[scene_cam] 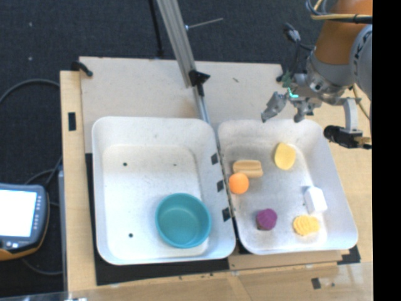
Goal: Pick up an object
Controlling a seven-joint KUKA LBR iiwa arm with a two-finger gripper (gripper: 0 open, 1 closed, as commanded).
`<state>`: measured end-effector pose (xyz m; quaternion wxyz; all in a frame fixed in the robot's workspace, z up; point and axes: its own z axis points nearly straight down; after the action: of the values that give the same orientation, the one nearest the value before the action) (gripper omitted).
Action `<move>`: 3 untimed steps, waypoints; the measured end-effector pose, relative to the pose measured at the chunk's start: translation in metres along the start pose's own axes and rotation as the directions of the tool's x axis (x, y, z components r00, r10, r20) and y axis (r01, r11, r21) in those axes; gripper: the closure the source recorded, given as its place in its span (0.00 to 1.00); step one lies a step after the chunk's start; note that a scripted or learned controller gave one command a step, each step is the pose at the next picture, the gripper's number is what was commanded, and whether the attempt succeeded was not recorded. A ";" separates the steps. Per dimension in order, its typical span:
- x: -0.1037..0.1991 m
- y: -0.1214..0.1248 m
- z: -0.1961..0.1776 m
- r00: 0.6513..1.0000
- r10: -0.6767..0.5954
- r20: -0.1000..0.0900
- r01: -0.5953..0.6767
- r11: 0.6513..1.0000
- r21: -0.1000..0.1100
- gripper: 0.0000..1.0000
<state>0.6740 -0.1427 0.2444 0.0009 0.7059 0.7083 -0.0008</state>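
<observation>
At the upper right of the frame we see our gripper [287, 110] open and empty, the rounded yellow lump [285, 156] lying nearest, just below its jaws.

Open fingers [288, 110] above right bin's [338, 168] rim

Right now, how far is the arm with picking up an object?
Nothing looks picked yet. The hand hangs open over the far rim of the right bin with nothing between its fingers. The orange ball, purple ball and white block lie in that bin. Left to do: descend, close on one, lift.
</observation>
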 end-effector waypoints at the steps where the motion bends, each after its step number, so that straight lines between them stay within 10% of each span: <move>1: 0.001 0.001 0.063 1.000 0.001 -0.001 -0.001 1.000 0.005 0.00; 3: -0.001 0.004 0.145 1.000 -0.001 0.000 0.001 1.000 0.002 0.00</move>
<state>0.6780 -0.1439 0.0992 0.0000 0.7055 0.7087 -0.0017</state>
